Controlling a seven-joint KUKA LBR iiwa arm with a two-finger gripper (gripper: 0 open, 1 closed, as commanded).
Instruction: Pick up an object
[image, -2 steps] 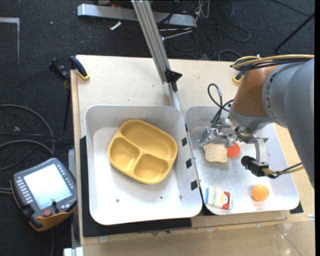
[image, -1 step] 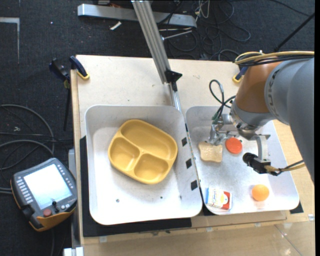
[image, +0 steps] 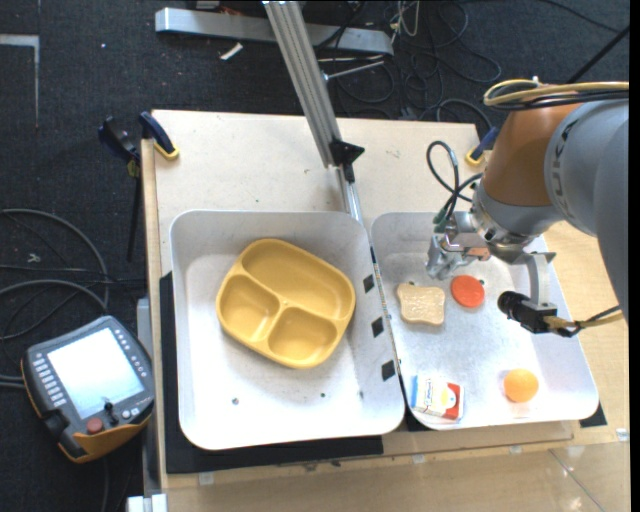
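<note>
Red tomato slice (image: 467, 291) is sat just beside the pincer (image: 445, 262); pincer state can't really be told.

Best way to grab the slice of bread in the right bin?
The slice of bread lies flat, so come straight down from above and close across its two straighter sides, probably top and bottom edges in the camera view. The red round piece sits close on its right, so keep the pincer clear of that side.

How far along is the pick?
Nothing lifted yet. The end effector is low in the right bin, just above the bread slice and beside the red piece. The orange ball and carton lie untouched. Grasp and lift remain.
</note>
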